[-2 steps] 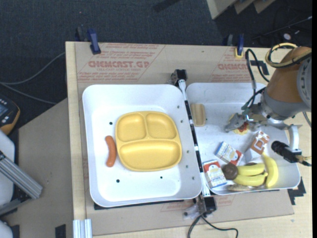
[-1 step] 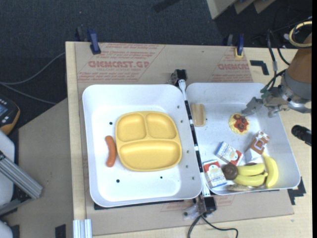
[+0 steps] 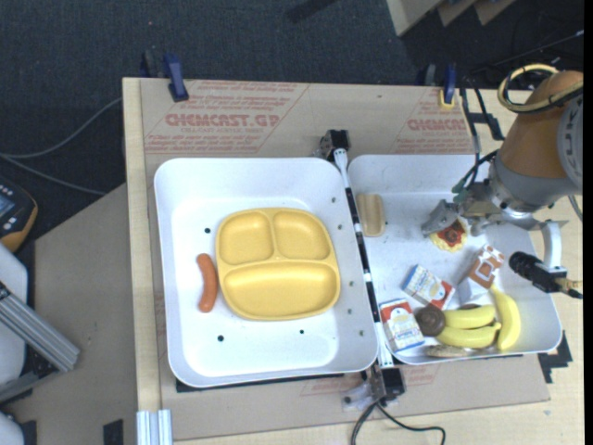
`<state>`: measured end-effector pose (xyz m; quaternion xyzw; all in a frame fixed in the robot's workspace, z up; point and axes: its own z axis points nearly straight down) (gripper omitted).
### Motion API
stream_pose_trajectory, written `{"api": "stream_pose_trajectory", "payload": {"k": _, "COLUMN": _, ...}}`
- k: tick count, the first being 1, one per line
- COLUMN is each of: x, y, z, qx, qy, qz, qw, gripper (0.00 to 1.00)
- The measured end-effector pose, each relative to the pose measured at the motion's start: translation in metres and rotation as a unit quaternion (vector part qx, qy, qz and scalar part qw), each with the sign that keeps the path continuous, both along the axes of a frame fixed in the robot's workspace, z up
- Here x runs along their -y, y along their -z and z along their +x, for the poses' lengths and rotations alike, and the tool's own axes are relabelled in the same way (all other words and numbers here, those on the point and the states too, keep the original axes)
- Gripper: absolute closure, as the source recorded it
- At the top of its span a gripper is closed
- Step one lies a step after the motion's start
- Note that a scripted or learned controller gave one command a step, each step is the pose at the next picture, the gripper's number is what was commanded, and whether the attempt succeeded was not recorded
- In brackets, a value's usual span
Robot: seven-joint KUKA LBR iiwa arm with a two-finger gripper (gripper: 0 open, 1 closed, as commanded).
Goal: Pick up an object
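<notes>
camera view, fixed above the bench: two shallow white bins sit side by side on a board printed with red lettering. the left bin [image 3: 176, 276] holds a yellow divided plate [image 3: 276, 262] near its middle, three compartments, all flat and upright. a sausage [image 3: 208, 282] lies on the bin floor just beside the plate's left edge, not touching it as far as can be seen.

the right bin [image 3: 408, 179] carries the loose items. a tan bread-like piece [image 3: 372, 213] lies against the bin's left wall, near the top. a small red and yellow item [image 3: 450, 236] sits in the upper middle. below it, a small blue and white carton [image 3: 427, 286], a red and white carton [image 3: 400, 325] near the lower left corner, and a brown and white packet [image 3: 485, 269] toward the right. a dark brown round object [image 3: 429, 320] rests between the red and white carton and the bananas [image 3: 482, 321], touching the bananas' left end. the bananas lie along the bin's lower right edge.

the arm enters from the right, orange band visible at the upper right. the gripper [image 3: 453, 221] hangs over the upper part of the right bin, directly at the red and yellow item, its tips just above or touching that item. contact cannot be confirmed. whether the pincer is apart or together: cannot tell.
</notes>
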<state>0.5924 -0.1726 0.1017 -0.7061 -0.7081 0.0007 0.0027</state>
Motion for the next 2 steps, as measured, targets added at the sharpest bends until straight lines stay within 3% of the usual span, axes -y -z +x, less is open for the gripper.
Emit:
{"api": "stream_pose_trajectory", "payload": {"k": 1, "x": 0.011, "y": -0.061, "z": 0.008, "qx": 0.006, "qy": 0.001, "qz": -0.0029, "qw": 1.0000, "gripper": 0.00}}
{"api": "stream_pose_trajectory", "payload": {"k": 2, "x": -0.002, "y": 0.020, "z": 0.009, "qx": 0.002, "qy": 0.001, "qz": -0.0018, "qw": 1.0000, "gripper": 0.00}}
